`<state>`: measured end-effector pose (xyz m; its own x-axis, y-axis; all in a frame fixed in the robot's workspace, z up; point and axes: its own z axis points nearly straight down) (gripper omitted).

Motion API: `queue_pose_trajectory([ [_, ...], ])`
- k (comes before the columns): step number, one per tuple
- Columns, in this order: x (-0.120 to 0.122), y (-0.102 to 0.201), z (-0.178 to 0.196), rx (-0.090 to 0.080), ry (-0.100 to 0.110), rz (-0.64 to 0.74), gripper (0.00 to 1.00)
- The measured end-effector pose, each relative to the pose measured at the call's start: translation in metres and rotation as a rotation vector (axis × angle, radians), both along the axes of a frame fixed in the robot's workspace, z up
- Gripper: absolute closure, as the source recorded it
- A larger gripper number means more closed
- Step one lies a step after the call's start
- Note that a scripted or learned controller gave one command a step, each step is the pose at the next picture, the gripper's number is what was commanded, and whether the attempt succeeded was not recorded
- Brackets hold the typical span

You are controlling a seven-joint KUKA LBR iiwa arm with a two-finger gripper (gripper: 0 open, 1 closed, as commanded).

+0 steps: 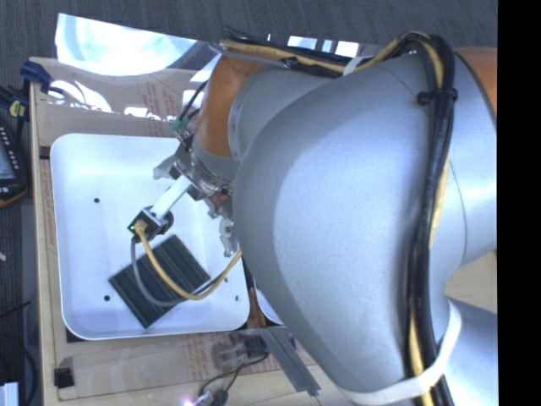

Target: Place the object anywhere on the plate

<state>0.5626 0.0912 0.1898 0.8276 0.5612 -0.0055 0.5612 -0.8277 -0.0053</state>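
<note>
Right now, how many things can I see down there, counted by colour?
Black: 1, a flat ribbed slab lying in the bin.
White: 1, the bin.
Grey: 1, the robot arm, covering the bench's right side.
Total: 3.

This looks like a robotics lab to me. My grey industrial arm, strung with bundled cables, reaches over a desk carrying a shallow white bin. Grey carpet lies beyond, and electronic gear sits at the left.

Black ribbed flat slab, lying diagonal on white bin floor.
</note>
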Motion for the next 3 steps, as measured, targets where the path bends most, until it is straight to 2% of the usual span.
queue_pose_trajectory([
  [1,0.043,-0.071,0.004,0.001,-0.002,0.069,0.00],
  [2,0.054,0.026,-0.040,-0.003,-0.005,-0.179,0.00],
  [3,0.017,0.095,-0.100,-0.004,-0.001,-0.092,0.00],
])
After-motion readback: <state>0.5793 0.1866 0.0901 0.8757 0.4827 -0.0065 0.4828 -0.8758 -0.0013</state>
